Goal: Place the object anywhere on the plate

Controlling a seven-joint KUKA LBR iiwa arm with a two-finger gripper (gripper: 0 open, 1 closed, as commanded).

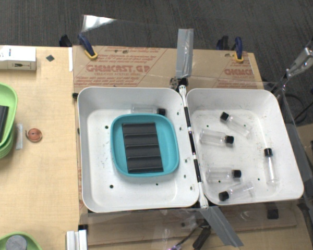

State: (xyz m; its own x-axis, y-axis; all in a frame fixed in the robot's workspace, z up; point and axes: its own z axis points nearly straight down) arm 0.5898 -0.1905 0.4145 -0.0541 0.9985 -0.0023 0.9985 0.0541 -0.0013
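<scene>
Camera view: teal plate [144, 145] w/ black ribbed insert sits center of left bin [94, 155]. One capped vial [147, 110] just above plate's top edge. Five clear black-capped vials [217, 138] scattered across right bin [287, 139], center-right.

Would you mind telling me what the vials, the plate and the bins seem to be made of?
Vials: clear glass or plastic, see-through bodies with black caps.
Plate: likely smooth teal plastic, even colour and soft sheen; its dark ribbed insert looks matte, perhaps rubber or foam.
Bins: probably thin moulded white plastic with rounded corners and a dull gloss.
</scene>
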